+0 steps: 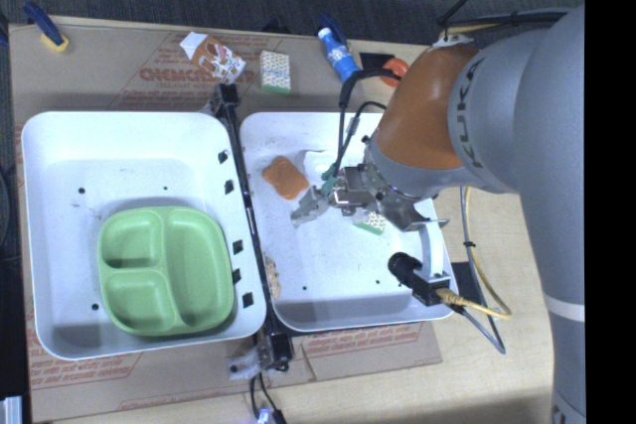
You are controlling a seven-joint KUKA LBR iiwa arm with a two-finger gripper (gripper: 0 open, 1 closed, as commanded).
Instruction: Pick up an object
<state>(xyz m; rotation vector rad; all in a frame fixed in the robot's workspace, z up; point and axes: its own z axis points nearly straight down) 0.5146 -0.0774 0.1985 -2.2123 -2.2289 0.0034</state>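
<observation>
I see the candidate for picking, an orange sponge-like block (285,178), lying flat on the floor of the right bin (328,308), in that bin's upper-left quarter and apart from its walls. Just to the right of the block and slightly lower in the view sits the gripper (310,206), reaching leftward from the wrist; its tips are close to the block's lower right corner, and I cannot confirm contact. How far the pincer is spread I cannot tell from this angle, and I see nothing lodged in it. A small green-and-white patterned item (372,222) lies in the same bin, partly under the wrist hardware. The grey arm (517,104) with its orange band (422,114) covers the bin's upper right area, with black cables looping beside it. The left bin (60,144) touches the right one along a black clip-lined seam and contains a green three-compartment tray (167,270) in its lower half. Above the bins, on the brown cardboard sheet (129,65), I note a crumpled wrapper (213,58), a small patterned box (275,70) and a blue clamp (338,52); another blue clamp with a yellow tip (46,27) is at the far upper left.
</observation>
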